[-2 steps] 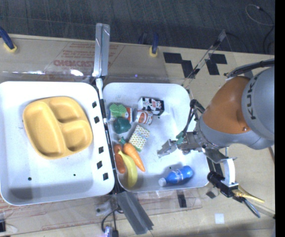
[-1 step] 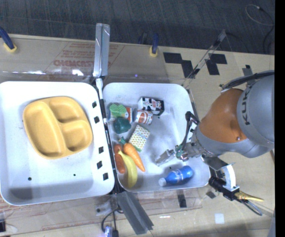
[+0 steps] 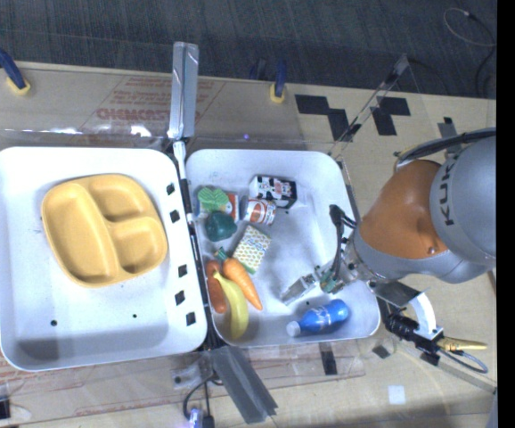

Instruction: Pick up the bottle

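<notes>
The bottle (image 3: pixel 322 317) is blue with a white cap and lies on its side near the front right corner of the right bin (image 3: pixel 315 163), cap pointing left. My gripper (image 3: pixel 301 285) hangs low in that bin, just above and a little left of the bottle, and appears apart from it. Nothing shows held in it. The grey arm with its orange band (image 3: pixel 402 224) reaches in over the bin's right wall.
The right bin's left half holds a banana (image 3: pixel 233 307), a carrot (image 3: pixel 241 280), a checkered packet (image 3: pixel 251 248), a small can (image 3: pixel 258 212), a black-and-white carton (image 3: pixel 273 188) and a green-topped item (image 3: pixel 213 201). A yellow divided plate (image 3: pixel 105 228) lies in the left bin (image 3: pixel 26 328).
</notes>
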Robot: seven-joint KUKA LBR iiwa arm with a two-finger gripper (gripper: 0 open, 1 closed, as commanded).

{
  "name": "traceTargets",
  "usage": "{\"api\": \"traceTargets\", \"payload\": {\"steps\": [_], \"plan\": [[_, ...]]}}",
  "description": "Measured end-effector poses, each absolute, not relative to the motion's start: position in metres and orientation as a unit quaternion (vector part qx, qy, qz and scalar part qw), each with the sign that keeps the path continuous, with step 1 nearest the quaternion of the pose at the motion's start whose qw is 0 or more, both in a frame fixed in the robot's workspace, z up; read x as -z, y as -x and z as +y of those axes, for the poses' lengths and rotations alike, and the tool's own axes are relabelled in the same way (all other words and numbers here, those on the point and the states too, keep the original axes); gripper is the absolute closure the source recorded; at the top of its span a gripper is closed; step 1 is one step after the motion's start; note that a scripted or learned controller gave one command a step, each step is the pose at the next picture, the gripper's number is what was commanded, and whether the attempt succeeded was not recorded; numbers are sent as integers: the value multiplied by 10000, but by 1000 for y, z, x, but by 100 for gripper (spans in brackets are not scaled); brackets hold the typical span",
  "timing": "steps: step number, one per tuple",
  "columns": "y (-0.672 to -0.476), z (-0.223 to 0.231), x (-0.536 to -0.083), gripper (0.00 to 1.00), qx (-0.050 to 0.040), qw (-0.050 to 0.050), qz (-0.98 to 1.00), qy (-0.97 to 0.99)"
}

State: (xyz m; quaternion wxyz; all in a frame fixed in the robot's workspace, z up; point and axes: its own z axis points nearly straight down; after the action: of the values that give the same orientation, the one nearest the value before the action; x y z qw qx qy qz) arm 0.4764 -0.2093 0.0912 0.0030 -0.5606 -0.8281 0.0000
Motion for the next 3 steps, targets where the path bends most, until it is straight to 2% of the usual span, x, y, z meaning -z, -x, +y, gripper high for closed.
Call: {"api": "traceTargets", "payload": {"steps": [1,2,3], "plan": [[-476,-211,-105,0,-2,4,-8029,5961],[-477,-209,-92,0,1,15,-8764,4815],[-477,-210,-93,0,3,8,-8738,4862]]}}
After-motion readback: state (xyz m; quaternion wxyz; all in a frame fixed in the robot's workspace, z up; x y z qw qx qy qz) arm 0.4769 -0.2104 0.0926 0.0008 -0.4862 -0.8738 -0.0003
